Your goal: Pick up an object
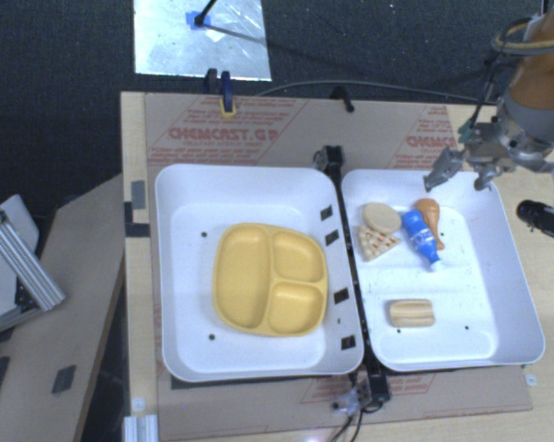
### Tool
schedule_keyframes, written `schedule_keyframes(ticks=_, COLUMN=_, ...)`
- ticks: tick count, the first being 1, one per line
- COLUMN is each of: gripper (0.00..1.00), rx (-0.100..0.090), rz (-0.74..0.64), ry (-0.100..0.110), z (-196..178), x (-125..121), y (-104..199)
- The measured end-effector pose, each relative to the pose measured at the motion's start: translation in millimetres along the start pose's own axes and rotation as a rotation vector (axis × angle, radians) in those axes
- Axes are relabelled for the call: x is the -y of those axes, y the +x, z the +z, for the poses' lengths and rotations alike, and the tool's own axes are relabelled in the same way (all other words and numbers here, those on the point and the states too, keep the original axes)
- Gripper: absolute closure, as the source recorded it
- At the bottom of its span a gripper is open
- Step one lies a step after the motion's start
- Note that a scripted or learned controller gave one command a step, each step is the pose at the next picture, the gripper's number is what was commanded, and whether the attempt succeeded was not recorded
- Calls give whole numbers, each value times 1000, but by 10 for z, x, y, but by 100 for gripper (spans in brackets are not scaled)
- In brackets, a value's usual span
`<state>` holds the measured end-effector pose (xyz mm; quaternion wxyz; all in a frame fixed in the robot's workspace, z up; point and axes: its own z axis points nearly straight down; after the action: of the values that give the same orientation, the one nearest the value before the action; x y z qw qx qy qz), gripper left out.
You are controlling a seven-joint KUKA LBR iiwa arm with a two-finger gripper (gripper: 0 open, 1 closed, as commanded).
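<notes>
Gripper: fingers spread apart, nothing between them, above the right bin's far rim.
Blue bottle: lies in the right bin just below-left of the gripper; its label is too small to read.
Toy chicken drumstick: touching the bottle, closest thing to the gripper.
Toy bread slice and waffle piece: further left of the gripper, touching each other.
Toy bread roll: well below the gripper, near the bin's front.
Yellow divided plate: in the left bin, far left of the gripper.
Writing: red "CHEMCAST G.P" on the cardboard sheet, beyond the left bin.
</notes>
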<state>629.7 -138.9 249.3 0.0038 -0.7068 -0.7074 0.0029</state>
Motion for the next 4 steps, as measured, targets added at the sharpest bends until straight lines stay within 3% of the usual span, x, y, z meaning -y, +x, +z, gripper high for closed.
schedule_keyframes(ticks=1, gripper=0, rx=2, rz=-2, ry=-11, z=-67, x=-20, y=1)
schedule_keyframes(ticks=4, gripper=0, rx=2, rz=-2, ry=-9, z=1262, x=-150, y=43)
